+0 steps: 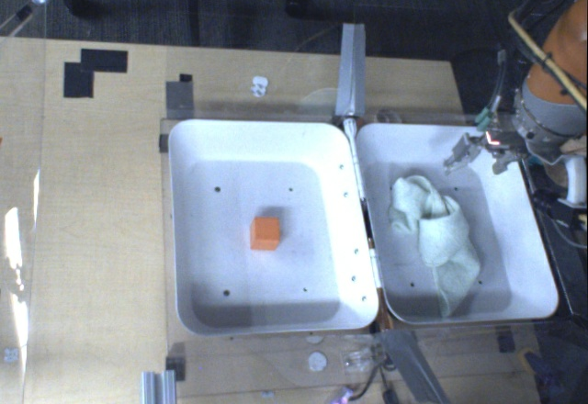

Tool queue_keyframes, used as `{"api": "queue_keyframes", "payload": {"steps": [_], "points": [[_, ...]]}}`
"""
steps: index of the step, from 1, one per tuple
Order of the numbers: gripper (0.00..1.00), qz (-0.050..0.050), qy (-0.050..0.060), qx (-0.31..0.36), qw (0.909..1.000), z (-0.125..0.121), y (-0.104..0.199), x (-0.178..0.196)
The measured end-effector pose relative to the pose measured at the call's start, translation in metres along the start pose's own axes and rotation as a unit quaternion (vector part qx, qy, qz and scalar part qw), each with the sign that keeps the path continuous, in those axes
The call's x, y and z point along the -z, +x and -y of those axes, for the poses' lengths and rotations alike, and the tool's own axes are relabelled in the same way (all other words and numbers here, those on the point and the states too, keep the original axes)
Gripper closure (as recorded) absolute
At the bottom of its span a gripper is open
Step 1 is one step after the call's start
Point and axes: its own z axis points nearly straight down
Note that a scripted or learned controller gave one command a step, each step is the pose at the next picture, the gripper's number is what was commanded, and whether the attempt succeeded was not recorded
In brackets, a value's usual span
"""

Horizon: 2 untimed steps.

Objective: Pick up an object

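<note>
Camera view, near to far: crumpled pale-green cloth [434, 235] lies in the right white bin [524, 287], untouched. Left of the cloth, a small orange cube [265, 233] sits mid-floor in the left white bin [197, 237]. Beyond the cloth, the gripper [480, 151] hangs over the far rim, fingers spread, nothing between them. Judgement: pick not begun; approach, closure and lift all remain.

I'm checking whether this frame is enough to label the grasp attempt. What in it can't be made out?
- Gripper, camera view: small and blurred at the right bin's upper right corner; open or shut cannot be told.
- Arm: cut off by the right edge.
- White cloth: its crumpled folds hide whatever might lie beneath.
- Orange block in the left bin: too small to show surface detail.
</note>
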Motion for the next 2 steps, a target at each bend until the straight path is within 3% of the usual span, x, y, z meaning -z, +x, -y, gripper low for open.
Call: {"api": "queue_keyframes", "payload": {"steps": [1, 2], "points": [[0.0, 0.001, -0.005, 0.065, 0.9978, 0.009, 0.013, -0.109], [1.0, 0.001, -0.007, 0.067, 0.9977, 0.007, 0.015, -0.097]]}}
